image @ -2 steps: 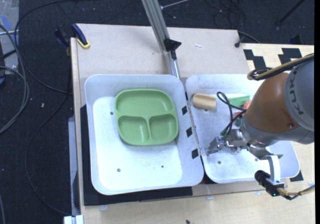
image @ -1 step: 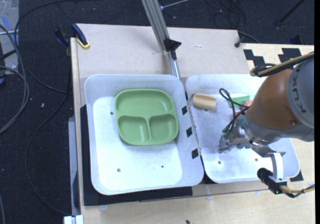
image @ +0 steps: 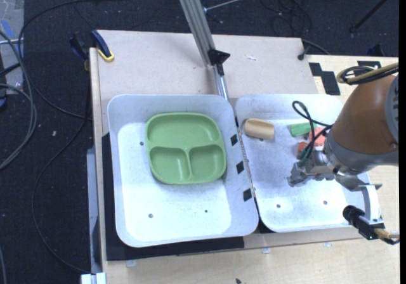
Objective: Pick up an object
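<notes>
A tan cylinder-shaped block [image: 259, 129] lies in the right bin [image: 279, 213], up and to the left of the pincer [image: 297, 176]. A green piece [image: 298, 129] lies above the pincer. Whether the pincer is open or closed cannot be told. The green divided plate [image: 186, 148] sits far left, in the left bin [image: 171, 219] on the counter [image: 158, 64].

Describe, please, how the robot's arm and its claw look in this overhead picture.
The arm is a bulky rounded body, orange-brown on top with a grey segment beneath. A black cable loops off its left side. The claw is a small, dull grey metal assembly at the arm's lower end.
</notes>
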`<state>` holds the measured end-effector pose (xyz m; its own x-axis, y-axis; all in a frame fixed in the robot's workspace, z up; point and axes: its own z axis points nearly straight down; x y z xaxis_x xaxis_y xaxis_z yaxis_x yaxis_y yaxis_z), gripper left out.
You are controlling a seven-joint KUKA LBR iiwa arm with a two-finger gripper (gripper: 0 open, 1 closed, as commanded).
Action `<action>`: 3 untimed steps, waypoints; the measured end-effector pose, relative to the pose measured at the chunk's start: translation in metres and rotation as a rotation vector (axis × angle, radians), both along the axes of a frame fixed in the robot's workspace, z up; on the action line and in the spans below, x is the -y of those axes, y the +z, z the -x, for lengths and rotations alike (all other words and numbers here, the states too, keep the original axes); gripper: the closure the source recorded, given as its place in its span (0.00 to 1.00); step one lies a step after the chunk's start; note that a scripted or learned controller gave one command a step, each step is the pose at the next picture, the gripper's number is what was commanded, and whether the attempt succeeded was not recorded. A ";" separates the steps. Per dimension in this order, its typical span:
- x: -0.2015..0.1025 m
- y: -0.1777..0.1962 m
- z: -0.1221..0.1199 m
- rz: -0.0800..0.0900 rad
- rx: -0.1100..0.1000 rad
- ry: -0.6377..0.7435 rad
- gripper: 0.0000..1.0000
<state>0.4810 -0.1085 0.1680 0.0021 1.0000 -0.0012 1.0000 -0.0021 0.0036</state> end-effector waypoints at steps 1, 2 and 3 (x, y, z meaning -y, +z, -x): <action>0.000 0.053 -0.002 0.000 0.002 0.004 1.00; -0.056 0.064 -0.011 -0.003 -0.002 0.010 1.00; -0.108 0.053 -0.017 -0.003 -0.006 0.010 1.00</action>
<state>0.4981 -0.0004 0.2211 -0.0078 1.0000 0.0017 1.0000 0.0078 -0.0022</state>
